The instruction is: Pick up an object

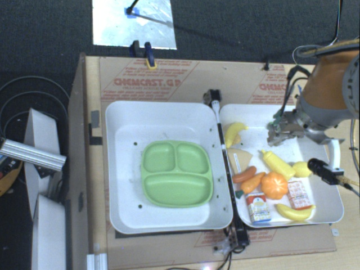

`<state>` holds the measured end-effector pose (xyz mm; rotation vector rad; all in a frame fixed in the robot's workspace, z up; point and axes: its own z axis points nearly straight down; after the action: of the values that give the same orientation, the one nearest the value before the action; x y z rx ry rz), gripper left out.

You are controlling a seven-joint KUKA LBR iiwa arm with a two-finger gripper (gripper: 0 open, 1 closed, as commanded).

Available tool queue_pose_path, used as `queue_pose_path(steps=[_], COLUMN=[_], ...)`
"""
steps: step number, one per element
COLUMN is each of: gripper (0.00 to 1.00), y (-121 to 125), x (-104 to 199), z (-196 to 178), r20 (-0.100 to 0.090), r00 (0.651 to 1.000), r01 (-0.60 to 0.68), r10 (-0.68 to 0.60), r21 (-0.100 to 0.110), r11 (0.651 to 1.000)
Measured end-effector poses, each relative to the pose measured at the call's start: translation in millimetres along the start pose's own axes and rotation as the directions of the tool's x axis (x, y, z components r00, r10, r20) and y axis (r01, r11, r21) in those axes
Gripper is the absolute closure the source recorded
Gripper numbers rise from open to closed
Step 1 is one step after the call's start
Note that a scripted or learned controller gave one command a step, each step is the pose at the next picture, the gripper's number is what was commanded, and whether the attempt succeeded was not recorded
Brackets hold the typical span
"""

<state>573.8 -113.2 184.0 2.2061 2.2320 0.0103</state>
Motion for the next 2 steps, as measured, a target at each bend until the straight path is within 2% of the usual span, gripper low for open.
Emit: queue_pose_path(steps=[1, 2], gripper=[0.0, 0.0], y=[-1.1, -11.3], x=[-6.0, -39.8], z=[5.0, 103.6], r20=[0.003, 0.002], r00=[1.0, 1.0], r01=[-0.009, -0.015], r10=[0.009, 0.015], r21=[0.004, 0.008], r11=[1.0, 1.0])
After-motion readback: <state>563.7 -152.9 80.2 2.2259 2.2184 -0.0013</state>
